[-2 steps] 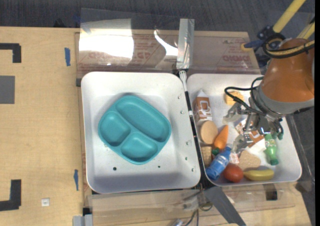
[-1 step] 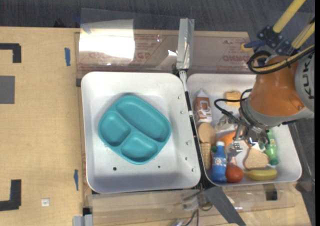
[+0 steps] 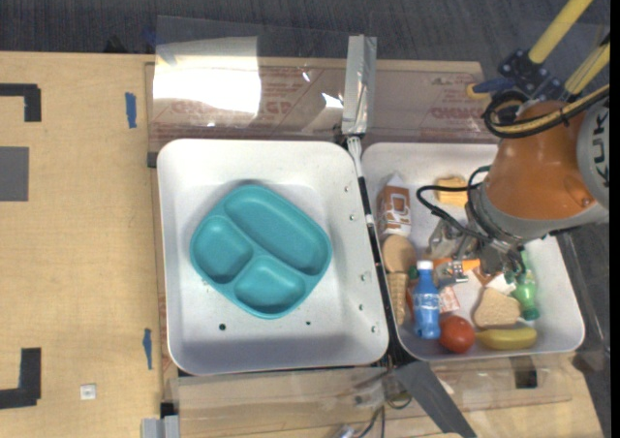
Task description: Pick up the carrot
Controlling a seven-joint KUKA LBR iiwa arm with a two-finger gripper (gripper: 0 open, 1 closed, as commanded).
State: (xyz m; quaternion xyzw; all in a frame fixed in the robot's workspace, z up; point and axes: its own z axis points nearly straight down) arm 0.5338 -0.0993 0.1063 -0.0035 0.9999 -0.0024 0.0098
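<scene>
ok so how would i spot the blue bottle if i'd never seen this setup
Look in the right-hand white bin, the one crowded with toy food. Along its left side, near the front edge, stands a small blue bottle with a red band, just left of the red tomato. It is the only blue item there.

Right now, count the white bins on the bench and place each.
2. The left bin holds a teal divided plate; the right bin holds the food items, partly hidden under the arm.

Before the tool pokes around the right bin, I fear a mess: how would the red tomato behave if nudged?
The red tomato looks round, so it would probably roll. The blue bottle and yellow banana sit close beside it, so likely not far. Its smooth-looking skin may slip from a pinch.
</scene>
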